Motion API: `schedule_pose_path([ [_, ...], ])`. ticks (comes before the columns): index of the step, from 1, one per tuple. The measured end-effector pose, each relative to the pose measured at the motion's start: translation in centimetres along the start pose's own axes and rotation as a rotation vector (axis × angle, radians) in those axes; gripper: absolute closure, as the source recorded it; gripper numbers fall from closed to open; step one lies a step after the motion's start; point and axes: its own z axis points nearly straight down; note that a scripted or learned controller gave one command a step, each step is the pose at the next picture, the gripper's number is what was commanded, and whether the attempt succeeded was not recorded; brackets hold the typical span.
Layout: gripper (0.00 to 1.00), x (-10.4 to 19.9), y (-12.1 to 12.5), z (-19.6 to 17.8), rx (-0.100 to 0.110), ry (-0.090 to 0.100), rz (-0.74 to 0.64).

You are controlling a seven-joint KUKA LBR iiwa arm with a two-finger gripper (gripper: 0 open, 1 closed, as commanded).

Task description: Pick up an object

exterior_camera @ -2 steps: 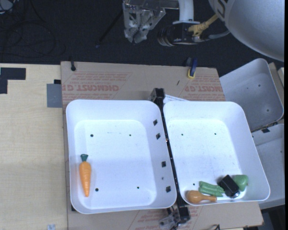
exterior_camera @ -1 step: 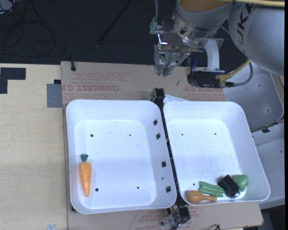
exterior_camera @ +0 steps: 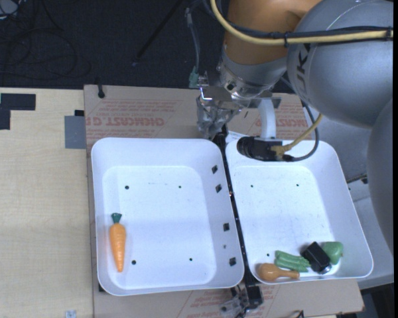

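The camera view looked down at a slant on two shallow white bins set side by side on a sheet of brown cardboard (exterior_camera: 146,111) printed with red lettering. The left bin (exterior_camera: 156,152) filled the middle of the frame, and the right bin (exterior_camera: 285,177) sat just beside it, the two rims meeting along a dark seam with small black clips.

In the left bin, a toy carrot (exterior_camera: 117,243) lay near the lower left corner, orange with a small green top pointing toward the upper edge of the frame, close to the left wall.

In the right bin, a cluster of small things sat along the lower right wall: a tan pear-shaped toy (exterior_camera: 276,272) at the lower edge, a green pea pod (exterior_camera: 292,261) just above it, a black block (exterior_camera: 316,257) touching the pod, and a green piece (exterior_camera: 333,249) beside the block, partly hidden by it.

The grey arm with its orange band (exterior_camera: 265,18) filled the upper right of the frame. The gripper (exterior_camera: 212,119) hung over the cardboard at the upper edge of the seam between the bins, well apart from the carrot and from the cluster. Whether it was apart or together I could not tell; it appeared as a dark blurred shape. A yellow cable (exterior_camera: 252,37) looped across the arm.
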Motion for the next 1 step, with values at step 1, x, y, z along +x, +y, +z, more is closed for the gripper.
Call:
schedule_pose_path([
  [1, 1.0, 7.38, 0.97, -12.48, -0.023, 0.006, -0.009],
])
